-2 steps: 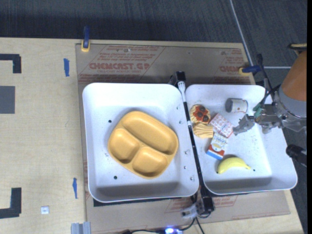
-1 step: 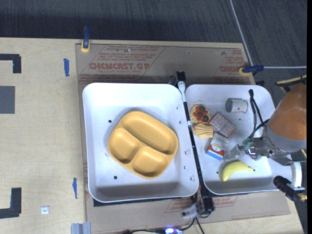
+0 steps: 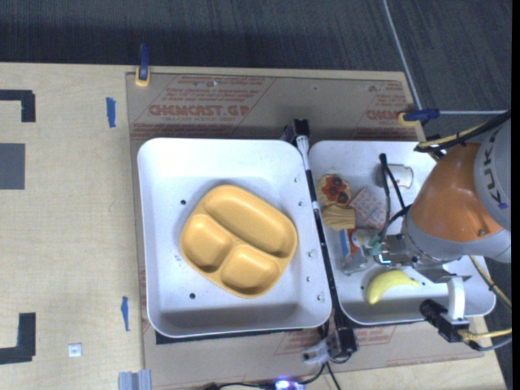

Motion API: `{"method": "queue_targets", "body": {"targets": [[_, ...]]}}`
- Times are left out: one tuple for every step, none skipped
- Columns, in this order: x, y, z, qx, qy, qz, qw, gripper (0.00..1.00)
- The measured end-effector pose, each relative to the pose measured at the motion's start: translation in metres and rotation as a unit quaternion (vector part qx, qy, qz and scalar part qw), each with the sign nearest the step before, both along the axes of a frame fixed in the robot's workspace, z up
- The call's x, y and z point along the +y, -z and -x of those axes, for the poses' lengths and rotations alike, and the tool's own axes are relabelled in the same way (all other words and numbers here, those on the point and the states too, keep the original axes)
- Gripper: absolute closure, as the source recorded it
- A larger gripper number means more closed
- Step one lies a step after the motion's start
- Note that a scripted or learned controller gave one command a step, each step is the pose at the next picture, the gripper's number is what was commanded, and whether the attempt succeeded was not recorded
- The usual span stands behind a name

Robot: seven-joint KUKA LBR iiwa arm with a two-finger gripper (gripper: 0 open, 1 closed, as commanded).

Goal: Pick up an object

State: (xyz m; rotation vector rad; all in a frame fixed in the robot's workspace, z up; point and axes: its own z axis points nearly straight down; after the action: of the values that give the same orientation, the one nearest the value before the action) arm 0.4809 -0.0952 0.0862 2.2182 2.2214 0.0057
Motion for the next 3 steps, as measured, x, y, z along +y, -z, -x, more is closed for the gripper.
{"method": "queue_targets", "body": {"targets": [[-0.001, -0.011, -0.002, -0.003, 0.001, 0.0015, 1.0, 1.0], [-0.001, -0.011, -0.002, -0.003, 0.001, 0.0015, 1.0, 0.0], [0.003, 0.0, 0.001, 0.001, 0.001, 0.0004, 1.0, 0.0]]}}
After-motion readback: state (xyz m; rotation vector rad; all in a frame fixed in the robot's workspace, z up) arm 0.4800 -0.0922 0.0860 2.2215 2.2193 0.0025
